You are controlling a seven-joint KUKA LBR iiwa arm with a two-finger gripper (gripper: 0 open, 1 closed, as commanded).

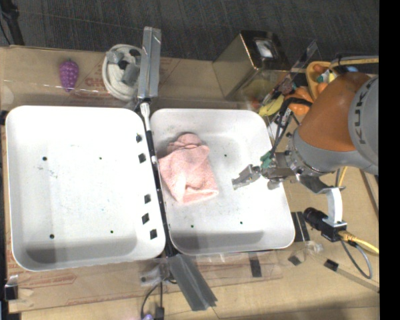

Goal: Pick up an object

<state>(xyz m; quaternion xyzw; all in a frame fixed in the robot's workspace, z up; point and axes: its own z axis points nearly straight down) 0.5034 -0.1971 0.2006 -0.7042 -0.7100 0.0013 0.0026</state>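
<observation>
Two shallow white bins lie side by side on the bench: the left bin (27, 179) and the right bin (253, 235), divided by a grey metal bar (149, 72) that extends past the far edge. Near the bench's far left corner lies a purple grape-like object (69, 74); beside the bar, a white coiled item (121, 71). Beyond the right bin's far edge stands a brown box (250, 62).

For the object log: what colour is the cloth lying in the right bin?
Pale pink. The crumpled cloth shows clearly in the camera view, near the right bin's left wall.
</observation>
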